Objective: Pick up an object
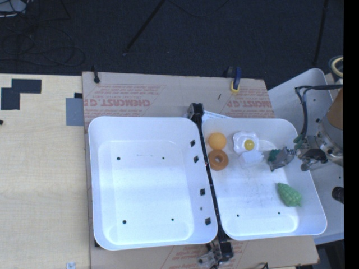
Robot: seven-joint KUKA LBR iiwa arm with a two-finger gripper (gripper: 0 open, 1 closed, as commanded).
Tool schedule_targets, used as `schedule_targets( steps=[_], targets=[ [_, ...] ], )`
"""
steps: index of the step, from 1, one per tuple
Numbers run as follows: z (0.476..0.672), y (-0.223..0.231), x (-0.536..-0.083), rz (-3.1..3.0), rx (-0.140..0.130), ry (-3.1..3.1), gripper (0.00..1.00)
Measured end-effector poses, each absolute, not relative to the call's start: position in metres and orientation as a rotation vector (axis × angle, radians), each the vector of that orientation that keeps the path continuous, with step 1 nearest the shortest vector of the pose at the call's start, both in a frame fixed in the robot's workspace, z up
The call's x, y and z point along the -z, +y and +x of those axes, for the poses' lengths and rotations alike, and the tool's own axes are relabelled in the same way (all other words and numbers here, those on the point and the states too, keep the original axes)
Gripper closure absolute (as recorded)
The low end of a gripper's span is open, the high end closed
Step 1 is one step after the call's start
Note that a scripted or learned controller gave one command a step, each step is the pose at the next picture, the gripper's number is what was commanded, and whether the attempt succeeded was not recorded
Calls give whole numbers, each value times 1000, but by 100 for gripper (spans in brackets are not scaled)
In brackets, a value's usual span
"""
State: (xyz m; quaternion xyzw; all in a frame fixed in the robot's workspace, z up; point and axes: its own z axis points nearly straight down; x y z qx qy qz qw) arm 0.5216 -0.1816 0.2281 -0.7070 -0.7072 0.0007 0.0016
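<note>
The cardboard sheet (pixel 168 97) under the right bin (pixel 311 217) reads "CHEMCAST", upside down. The arm reaches over that bin's right rim; its gripper (pixel 279 157), spread, hovers beside the clear cup (pixel 252 158), near the fried egg (pixel 246 142), doughnut (pixel 218 160), orange ball (pixel 217 140) and green toy (pixel 289 195).

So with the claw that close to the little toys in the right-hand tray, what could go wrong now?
Three things, I'd guess. The gripper hangs beside a small clear block and a white-and-yellow fried-egg toy; it may nudge them apart rather than catch one. The orange ball could roll if bumped, perhaps into the brown ring-shaped doughnut toy. The green knobbly lump sits near the right white bin's rim, awkward to reach.
</note>
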Motion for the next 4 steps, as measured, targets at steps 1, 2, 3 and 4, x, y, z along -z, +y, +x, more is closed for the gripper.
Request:
schedule_targets(
  steps=[1, 2, 3, 4],
  targets=[
    [557, -190, -80, -2217, -3, -2224, 0],
    [495, -202, -152, -2222, -3, -2217, 0],
    [542, -158, -88, -2214, -1, -2224, 0],
    [497, -196, -227, -2229, 2, -2222, 0]
  ],
)
